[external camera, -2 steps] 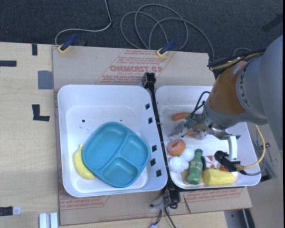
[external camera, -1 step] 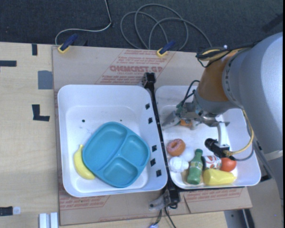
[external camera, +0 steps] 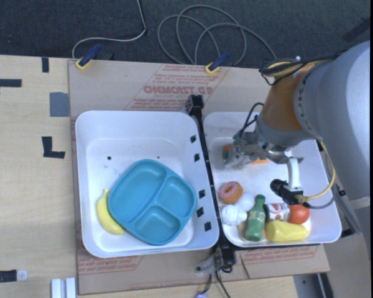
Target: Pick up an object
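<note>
Over the right bin [external camera: 326, 228] my tool [external camera: 236, 155] hangs low near the back left part, with the wrist turned so that the orange band sits above it. I cannot tell from this slant whether it is released or clenched, since the arm's own bulk and cabling blur that spot. Something small and orange [external camera: 257, 161] lies just beside it on the bin floor, possibly a carrot, and that looks to me like the piece I am going for, because it lies apart from the rest and leaves room to come down on it.

The other candidates crowd the front of that bin: a doughnut [external camera: 230, 192], a white ball [external camera: 232, 215], a green bottle [external camera: 255, 218], a tomato [external camera: 299, 214] and a yellow pepper [external camera: 287, 231], touching or nearly so, which makes a clean grasp harder. Across the divider, the left bin [external camera: 87, 129] carries a blue divided tray [external camera: 152, 200] that partly covers a banana [external camera: 107, 215]. Both bins rest on cardboard on the desk [external camera: 25, 185].
</note>
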`<action>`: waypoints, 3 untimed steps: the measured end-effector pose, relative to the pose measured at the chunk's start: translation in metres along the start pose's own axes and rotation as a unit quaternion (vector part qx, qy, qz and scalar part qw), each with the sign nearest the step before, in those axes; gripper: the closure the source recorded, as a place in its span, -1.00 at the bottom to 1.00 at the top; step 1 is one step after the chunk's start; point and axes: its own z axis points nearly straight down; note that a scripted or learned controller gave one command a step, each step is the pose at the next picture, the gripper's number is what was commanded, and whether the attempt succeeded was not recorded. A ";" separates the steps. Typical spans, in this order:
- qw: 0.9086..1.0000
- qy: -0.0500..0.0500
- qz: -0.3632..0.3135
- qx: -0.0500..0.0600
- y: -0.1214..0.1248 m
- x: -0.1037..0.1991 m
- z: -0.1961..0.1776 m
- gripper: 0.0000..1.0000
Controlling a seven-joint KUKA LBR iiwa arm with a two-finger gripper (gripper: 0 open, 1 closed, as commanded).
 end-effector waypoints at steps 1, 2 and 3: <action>1.000 0.000 0.000 0.000 0.000 0.000 0.001 -1.00; 1.000 0.000 0.000 0.001 0.000 0.001 -0.009 1.00; 1.000 0.000 0.000 0.001 -0.001 0.001 -0.008 -1.00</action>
